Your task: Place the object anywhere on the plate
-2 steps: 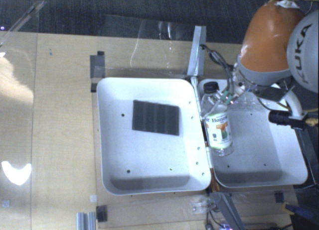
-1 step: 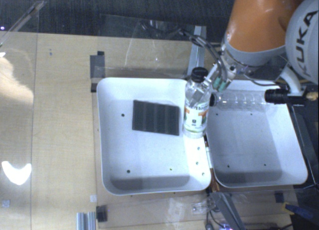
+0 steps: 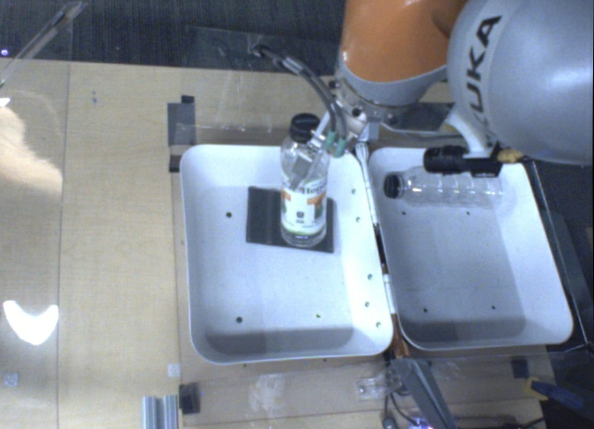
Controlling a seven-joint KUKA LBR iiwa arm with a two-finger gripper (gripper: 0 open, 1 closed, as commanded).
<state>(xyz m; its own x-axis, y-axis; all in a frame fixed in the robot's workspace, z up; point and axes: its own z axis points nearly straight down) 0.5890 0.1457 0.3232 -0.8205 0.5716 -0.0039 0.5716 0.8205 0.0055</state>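
A clear glass bottle (image 3: pixel 304 197) with a black cap and a white-and-orange label stands upright on the dark square plate (image 3: pixel 264 217) in the left bin (image 3: pixel 278 316). It covers the plate's right half. My gripper (image 3: pixel 332 137) hangs just right of the bottle's neck and cap, close to or touching its shoulder, under the orange band of the arm (image 3: pixel 399 19). The bottle and the wrist hide the gripper's tips.
A clear plastic bottle (image 3: pixel 445 188) with a black cap lies on its side at the back of the right bin (image 3: pixel 473 306). The ridge between the two bins (image 3: pixel 376 241) runs just right of the plate. The bulky arm overhangs the bins' back edge.
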